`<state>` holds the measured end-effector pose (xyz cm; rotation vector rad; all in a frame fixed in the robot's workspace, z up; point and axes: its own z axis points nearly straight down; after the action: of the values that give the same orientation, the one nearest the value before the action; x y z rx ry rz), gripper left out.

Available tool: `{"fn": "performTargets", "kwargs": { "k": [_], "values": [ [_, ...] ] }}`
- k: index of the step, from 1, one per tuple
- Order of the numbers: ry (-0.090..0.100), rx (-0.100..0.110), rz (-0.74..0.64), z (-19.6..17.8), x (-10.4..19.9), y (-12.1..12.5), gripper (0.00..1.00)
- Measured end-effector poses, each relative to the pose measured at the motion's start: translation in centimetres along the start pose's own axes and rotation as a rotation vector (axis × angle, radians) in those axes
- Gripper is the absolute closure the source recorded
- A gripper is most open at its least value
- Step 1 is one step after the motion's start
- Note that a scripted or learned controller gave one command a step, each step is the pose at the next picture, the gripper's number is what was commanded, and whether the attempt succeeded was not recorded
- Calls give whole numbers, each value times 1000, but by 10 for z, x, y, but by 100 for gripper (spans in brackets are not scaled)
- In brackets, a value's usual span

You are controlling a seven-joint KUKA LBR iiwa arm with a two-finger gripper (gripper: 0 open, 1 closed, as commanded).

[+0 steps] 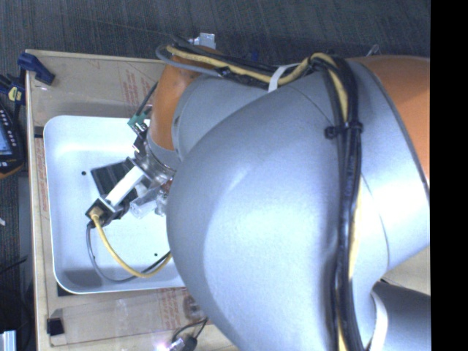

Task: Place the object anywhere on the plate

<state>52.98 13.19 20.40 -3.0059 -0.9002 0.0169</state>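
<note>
The big grey arm (pixel 278 218) covers most of the counter (pixel 95 86); its pincer (pixel 148 197) is over the left white bin (pixel 69 196). How wide it stands, I cannot tell.

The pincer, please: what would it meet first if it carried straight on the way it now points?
Probably the white floor of the bin below: the pincer points down into it, with nothing visible between, though depth is unclear.

A dark object (pixel 110 172), flat and roughly wedge-shaped, lies just left of the jaws, a little farther up the view. Its finer details are too blurred to tell.
</note>
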Motion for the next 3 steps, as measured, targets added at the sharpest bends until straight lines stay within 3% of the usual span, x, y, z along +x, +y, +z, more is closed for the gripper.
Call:
{"fn": "performTargets", "kwargs": {
  "k": [1, 2, 3],
  "values": [
    [3, -2, -225, 58, 53, 26, 100],
    [7, -3, -259, -19, 106, -6, 100],
    [7, -6, -579, -8, 140, 7, 100]
  ]
}}
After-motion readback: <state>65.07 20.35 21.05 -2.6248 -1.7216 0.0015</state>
